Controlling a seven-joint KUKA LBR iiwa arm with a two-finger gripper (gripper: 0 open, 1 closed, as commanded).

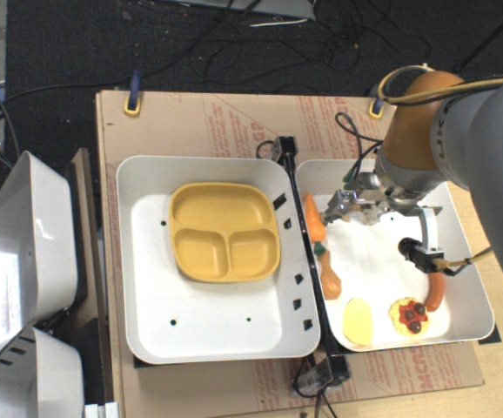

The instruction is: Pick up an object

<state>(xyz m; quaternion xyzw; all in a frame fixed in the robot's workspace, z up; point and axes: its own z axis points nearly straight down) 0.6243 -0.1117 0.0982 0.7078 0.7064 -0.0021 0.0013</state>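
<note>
My gripper [352, 209] hangs over the upper left part of the right bin [460, 233], with nothing visibly held. Just left of it an orange carrot [314, 218] lies along the bin's left wall. Below that rests a second orange piece with a green tip [329, 274]. A pale yellow oval [358, 320] lies near the front wall. A small round pizza-like toy [408, 315] and a reddish sausage [434, 291] sit in the front right corner.
The left bin [147, 303] bears a yellow divided plate [225, 232] near its middle. A raised divider [304, 251] with black clips separates the two bins. The grey arm [460, 138] fills the upper right over the right bin.
</note>
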